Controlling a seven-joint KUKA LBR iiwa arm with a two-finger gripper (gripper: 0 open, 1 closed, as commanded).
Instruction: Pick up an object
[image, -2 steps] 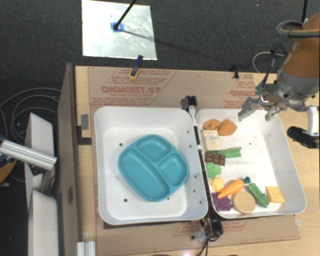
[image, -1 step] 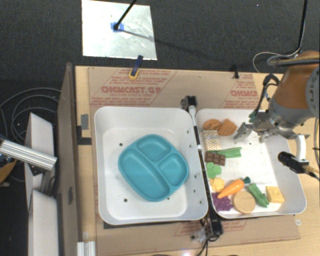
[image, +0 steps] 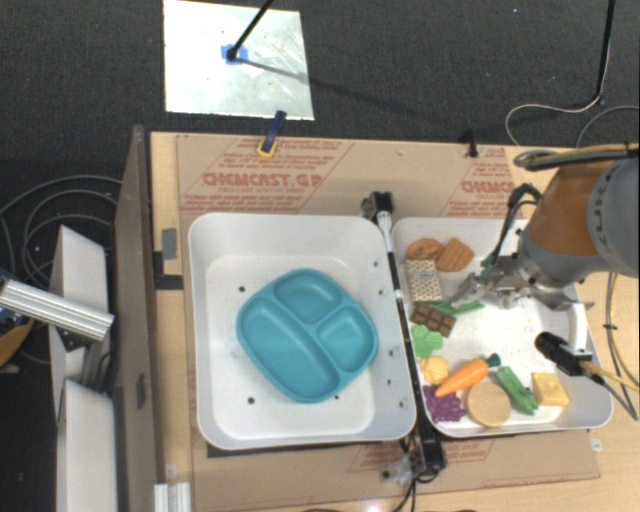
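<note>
Reaching in from the right, we are hovering our claw (image: 478, 290) low over the right bin (image: 590, 405), close to the brown chocolate-like block (image: 433, 318) and the patterned wafer (image: 423, 280); whether anything is between its tips we cannot tell, since the metal parts are blurring into the white floor. No single target is named, so any piece here is serving as the object, and all of them are lying crowded along the bin's left wall: two tan pastries (image: 441, 250) at the top, a green piece (image: 427, 341) below the block, then a carrot (image: 462, 377), purple grapes (image: 445, 405), a round cracker (image: 489, 405), a green pod (image: 513, 388) and a cheese cube (image: 548, 388). We are judging that the crowding is the main risk: a descent may be landing on two pieces at once, pushing one aside or pinching an edge that slips. The divider wall beside the left bin (image: 215, 235), which is holding a teal plate (image: 306, 334), may also be blocking one tip.
</note>
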